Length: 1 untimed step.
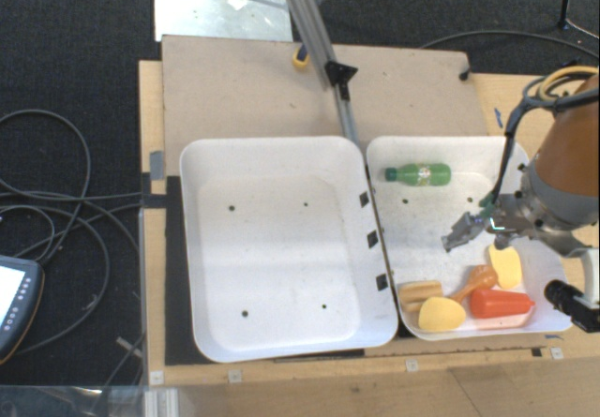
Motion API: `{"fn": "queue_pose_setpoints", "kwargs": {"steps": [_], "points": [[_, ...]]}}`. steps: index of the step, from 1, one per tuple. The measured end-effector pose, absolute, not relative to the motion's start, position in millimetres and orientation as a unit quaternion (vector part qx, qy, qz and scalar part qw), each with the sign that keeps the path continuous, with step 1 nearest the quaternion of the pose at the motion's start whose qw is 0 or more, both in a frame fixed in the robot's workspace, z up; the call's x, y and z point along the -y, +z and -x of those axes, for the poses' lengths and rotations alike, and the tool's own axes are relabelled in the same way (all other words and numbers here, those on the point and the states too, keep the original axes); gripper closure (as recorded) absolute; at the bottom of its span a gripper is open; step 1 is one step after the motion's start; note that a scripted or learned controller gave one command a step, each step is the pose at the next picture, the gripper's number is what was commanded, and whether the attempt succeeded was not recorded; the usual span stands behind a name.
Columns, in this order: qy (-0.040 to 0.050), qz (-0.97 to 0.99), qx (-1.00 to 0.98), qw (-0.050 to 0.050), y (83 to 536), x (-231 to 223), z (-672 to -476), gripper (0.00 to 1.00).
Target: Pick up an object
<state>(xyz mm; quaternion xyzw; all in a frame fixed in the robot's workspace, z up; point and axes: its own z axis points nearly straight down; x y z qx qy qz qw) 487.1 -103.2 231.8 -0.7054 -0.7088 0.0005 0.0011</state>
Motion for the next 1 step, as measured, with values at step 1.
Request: {"fn": "queue_pose_setpoints", "kwargs": {"steps": [1], "points": [[-0.0009, 0.707, 0.708, -0.001, 233.3, 103.4, -487.9, 0.00]]}}
